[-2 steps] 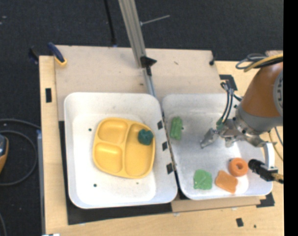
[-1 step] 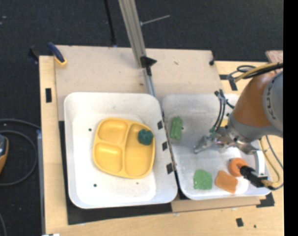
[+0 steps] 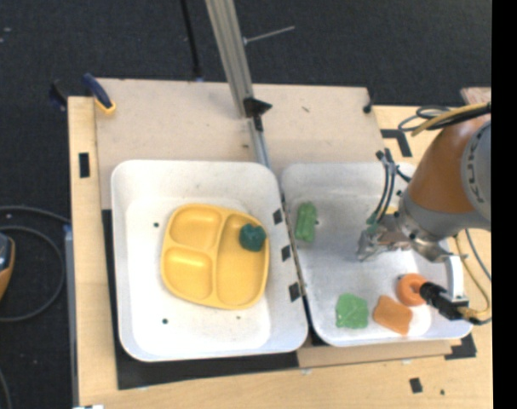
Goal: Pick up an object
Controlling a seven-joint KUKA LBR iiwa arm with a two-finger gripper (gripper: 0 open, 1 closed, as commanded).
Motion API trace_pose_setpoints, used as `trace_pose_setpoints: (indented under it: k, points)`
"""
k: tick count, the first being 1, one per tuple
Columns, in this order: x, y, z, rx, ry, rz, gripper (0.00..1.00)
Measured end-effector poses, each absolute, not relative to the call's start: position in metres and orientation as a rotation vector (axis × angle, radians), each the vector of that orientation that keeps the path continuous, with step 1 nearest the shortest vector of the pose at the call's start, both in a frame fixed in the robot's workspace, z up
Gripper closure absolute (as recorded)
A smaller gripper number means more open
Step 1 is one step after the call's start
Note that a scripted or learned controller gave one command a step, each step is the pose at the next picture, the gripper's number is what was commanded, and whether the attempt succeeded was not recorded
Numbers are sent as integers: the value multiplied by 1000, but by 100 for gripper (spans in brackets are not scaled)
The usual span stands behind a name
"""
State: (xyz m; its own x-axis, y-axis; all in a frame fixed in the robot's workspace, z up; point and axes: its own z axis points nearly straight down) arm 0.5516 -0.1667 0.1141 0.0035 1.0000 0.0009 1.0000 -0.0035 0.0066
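1. The worktop (image 3: 198, 118) is a pale board that carries two shallow white bins side by side.
2. The left bin (image 3: 139, 313) holds a yellow divided tray (image 3: 207, 262); a small dark green object (image 3: 253, 238) sits in the tray's upper right compartment.
3. The right bin (image 3: 335, 186) holds the loose items and has the arm over its right part.
4. The arm (image 3: 445, 181), orange above the wrist, reaches in from the right and points down into the right bin.
5. The jaws (image 3: 370, 247) hang low over the bin floor near its middle; whether they are apart or together cannot be told, and nothing shows between them.
6. A light green block (image 3: 353, 311) lies near the bin's lower edge, left of an orange wedge (image 3: 393, 314).
7. A green oblong piece (image 3: 306, 222) lies by the bin's left wall, well apart from the jaws.
8. An orange ring (image 3: 410, 289) lies just above and to the right of the wedge.
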Motion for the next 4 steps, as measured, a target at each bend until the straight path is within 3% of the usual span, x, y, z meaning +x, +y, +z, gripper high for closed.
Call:
trace_pose_setpoints:
  k: [2,3,4]
  points:
    - [555,-180,224,2213,2219,4,100]
    - [556,-181,255,2214,2222,3,100]
    - [564,-131,243,2213,2227,2,100]
